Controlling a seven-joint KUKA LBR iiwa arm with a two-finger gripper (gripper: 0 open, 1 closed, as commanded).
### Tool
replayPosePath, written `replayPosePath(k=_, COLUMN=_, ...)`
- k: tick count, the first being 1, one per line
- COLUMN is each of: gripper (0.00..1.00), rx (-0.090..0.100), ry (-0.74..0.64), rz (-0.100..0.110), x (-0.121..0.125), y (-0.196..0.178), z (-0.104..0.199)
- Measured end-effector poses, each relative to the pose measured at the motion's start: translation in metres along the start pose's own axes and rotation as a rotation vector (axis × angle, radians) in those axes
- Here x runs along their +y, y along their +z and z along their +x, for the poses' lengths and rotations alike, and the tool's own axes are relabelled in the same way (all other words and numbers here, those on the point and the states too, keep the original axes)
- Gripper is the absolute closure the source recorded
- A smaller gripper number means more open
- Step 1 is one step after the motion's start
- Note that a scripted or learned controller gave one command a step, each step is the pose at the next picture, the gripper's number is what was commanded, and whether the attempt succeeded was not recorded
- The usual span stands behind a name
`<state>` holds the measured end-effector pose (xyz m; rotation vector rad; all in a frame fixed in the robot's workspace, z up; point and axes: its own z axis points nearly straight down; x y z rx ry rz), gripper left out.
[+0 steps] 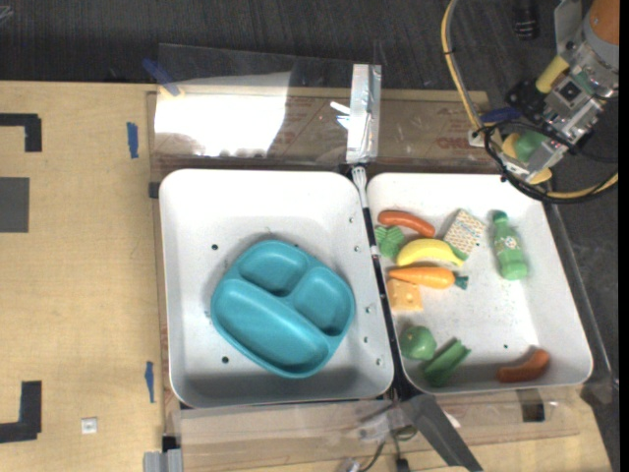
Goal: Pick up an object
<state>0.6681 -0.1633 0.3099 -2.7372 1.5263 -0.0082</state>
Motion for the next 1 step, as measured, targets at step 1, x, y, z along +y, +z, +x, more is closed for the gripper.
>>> replayPosePath(k=1, gripper=1.0, rx=-0.007, ry=-0.202, rz=-0.008, x=-0.0015, y=0.0481, z=-0.0053)
